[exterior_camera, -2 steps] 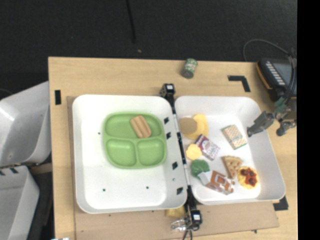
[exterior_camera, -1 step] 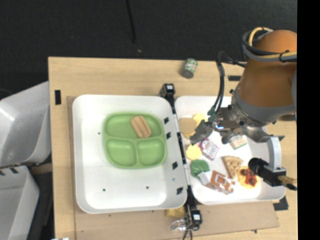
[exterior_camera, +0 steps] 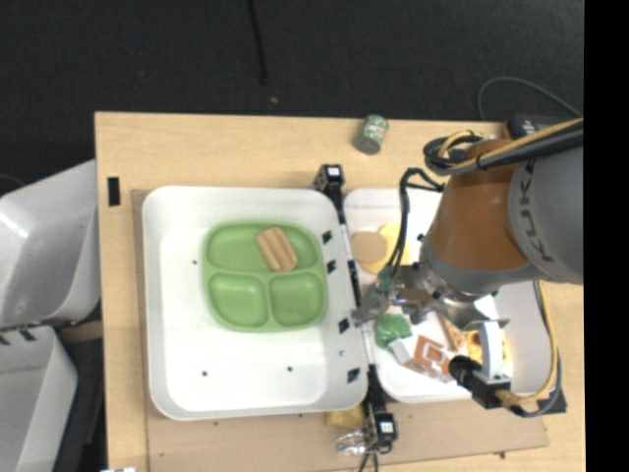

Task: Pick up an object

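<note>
The arm (exterior_camera: 491,214), grey with an orange band, reaches in from the right and hangs low over the right bin (exterior_camera: 369,203), covering most of it; its gripper (exterior_camera: 393,298) sits down among the clutter near the bin's left wall, and whether the jaws are apart or together cannot be told, since the wrist hides them. Just below the gripper lies a green object (exterior_camera: 393,328); beside that, toward the right, a white and orange patterned piece (exterior_camera: 428,354); a tan round thing (exterior_camera: 369,247) rests higher up in the same bin. In the left bin (exterior_camera: 177,362) a green divided plate (exterior_camera: 265,275) lies near the middle, with a brown sausage-like item (exterior_camera: 277,250) in its upper compartment; a small greenish can (exterior_camera: 372,134) lies on the table (exterior_camera: 197,146) beyond the bins.
</note>
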`<state>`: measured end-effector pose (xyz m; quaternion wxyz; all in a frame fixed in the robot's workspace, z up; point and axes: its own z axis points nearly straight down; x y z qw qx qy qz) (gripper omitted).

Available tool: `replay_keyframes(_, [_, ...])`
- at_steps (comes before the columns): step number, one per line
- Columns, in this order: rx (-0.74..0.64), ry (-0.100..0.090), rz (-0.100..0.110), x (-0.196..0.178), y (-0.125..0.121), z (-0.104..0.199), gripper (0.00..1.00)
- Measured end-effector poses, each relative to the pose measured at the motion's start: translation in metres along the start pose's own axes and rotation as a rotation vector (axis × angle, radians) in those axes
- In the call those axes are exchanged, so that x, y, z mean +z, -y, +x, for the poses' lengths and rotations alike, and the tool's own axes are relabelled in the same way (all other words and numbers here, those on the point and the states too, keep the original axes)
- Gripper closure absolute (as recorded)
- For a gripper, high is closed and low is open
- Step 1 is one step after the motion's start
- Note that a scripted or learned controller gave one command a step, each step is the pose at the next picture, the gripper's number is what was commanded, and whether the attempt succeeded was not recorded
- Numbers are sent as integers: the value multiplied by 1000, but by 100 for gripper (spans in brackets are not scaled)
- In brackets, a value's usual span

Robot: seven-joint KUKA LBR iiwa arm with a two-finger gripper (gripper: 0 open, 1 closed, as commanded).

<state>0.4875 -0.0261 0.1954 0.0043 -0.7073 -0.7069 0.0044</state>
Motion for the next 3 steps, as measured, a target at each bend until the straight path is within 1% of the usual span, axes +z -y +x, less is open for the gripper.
replay_keyframes(1, [6,1,-14,-17,-3,-1,100])
replay_keyframes(2, [-13,-4,-19,-72,-2,84,100])
replay_keyframes(3, [-9,-5,-32,-236,-1,115,100])
